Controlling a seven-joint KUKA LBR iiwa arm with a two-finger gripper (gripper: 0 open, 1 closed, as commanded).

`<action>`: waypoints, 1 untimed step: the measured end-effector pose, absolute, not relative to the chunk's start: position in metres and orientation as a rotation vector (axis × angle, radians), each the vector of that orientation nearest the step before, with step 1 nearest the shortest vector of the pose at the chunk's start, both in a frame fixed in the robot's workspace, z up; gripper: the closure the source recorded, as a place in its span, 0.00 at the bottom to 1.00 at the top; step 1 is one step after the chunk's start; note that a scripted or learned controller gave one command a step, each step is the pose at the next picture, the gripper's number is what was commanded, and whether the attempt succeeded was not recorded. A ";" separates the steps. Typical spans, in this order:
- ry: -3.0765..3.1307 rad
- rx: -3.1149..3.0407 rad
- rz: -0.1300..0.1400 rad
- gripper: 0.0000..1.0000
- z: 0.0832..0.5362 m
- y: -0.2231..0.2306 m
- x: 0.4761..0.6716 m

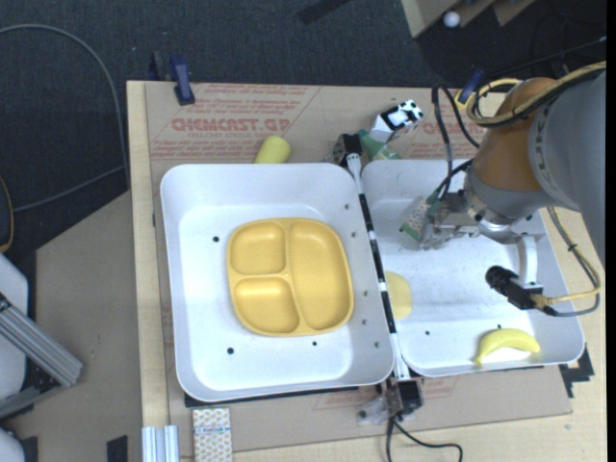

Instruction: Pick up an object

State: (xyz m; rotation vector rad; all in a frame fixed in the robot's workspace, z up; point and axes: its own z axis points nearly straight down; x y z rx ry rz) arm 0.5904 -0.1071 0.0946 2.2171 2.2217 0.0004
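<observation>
As the end effector (423, 227) hangs over the right bin (539, 354), its state I cannot tell; it may miss the banana (507, 345), well apart.

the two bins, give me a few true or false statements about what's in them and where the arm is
1. A yellow divided plate lies in the left bin. True.
2. The plate has two compartments. False: it has three.
3. A yellow banana lies near the front edge of the right bin. True.
4. The gripper is over the left bin. False: it is over the back of the right bin.
5. A small yellow object lies inside the left bin. False: it lies on the bench behind that bin.
</observation>
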 end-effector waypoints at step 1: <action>2.222 2.217 0.000 0.00 0.095 -0.107 0.590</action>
